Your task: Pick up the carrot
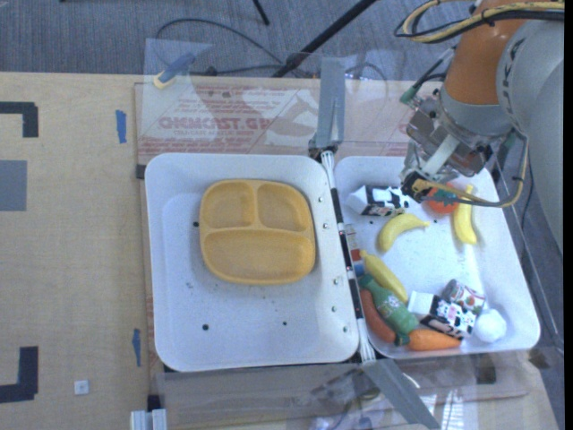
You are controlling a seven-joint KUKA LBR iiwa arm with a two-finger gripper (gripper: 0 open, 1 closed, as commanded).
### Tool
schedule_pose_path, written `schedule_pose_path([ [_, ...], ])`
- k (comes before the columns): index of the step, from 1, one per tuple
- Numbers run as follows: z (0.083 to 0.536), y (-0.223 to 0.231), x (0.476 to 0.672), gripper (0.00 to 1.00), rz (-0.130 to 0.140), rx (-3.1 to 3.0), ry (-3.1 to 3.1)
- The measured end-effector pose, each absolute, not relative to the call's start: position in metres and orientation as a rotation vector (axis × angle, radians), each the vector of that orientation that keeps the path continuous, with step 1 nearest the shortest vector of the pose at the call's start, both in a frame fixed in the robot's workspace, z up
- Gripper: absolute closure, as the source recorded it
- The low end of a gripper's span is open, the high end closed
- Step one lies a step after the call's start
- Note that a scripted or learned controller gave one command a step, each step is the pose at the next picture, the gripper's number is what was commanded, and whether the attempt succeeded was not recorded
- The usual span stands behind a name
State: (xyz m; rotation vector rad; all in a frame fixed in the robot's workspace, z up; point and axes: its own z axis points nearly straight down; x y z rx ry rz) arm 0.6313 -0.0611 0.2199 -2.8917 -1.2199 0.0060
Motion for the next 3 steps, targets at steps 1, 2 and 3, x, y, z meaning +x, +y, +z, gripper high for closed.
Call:
schedule_pose_path([
  [1, 0.220, -0.094, 0.623, 1.00, 0.002, -2.552, -1.828],
  [2, 0.275, -0.094, 0.544, 1.00, 0.000, -2.064, -2.365],
  [3, 0.260, -0.029, 0.530, 1.00, 0.000, -1.835, -2.547],
])
